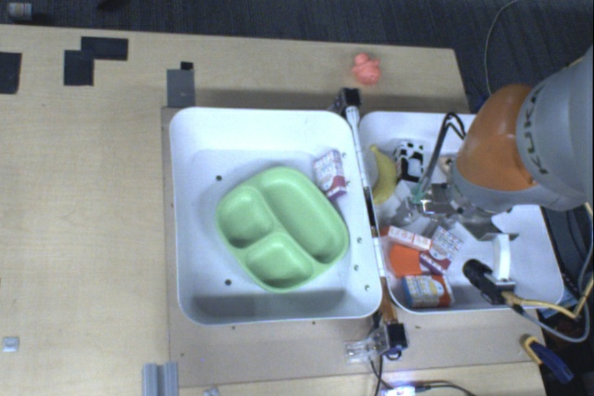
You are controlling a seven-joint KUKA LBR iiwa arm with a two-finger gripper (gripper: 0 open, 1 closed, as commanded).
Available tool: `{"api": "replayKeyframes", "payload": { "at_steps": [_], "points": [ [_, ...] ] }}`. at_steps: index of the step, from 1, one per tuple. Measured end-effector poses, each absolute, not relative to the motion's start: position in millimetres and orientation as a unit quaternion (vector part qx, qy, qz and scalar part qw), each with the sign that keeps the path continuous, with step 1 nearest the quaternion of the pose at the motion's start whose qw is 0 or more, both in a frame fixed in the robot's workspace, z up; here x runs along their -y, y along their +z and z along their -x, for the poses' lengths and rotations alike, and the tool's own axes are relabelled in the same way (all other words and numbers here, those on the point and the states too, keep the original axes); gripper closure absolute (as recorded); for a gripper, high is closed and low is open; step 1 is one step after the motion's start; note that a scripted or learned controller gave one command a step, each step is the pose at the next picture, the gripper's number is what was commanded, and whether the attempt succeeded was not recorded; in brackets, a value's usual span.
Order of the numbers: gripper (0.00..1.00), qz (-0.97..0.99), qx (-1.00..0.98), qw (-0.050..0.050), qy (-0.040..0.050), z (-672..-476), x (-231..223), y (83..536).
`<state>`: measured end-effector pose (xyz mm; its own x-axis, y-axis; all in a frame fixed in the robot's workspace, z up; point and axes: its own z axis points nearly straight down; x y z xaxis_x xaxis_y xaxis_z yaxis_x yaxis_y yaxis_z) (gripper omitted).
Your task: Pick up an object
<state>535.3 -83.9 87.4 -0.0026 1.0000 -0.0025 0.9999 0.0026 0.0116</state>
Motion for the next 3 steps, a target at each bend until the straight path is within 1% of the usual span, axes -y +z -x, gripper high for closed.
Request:
{"api": "replayKeyframes", "payload": {
  "at_steps": [1,2,3],
  "points": [
    [0.00,-0.707,-0.708,0.006,0.0043,-503.8,89.2,87.8],
    [1.00,-0.706,-0.708,0.008,0.0063,-505.9,88.9,99.1],
    [1.00,-0.705,-0.709,0.001,0.0023,-568.5,23.8,227.8]
  ]
}}
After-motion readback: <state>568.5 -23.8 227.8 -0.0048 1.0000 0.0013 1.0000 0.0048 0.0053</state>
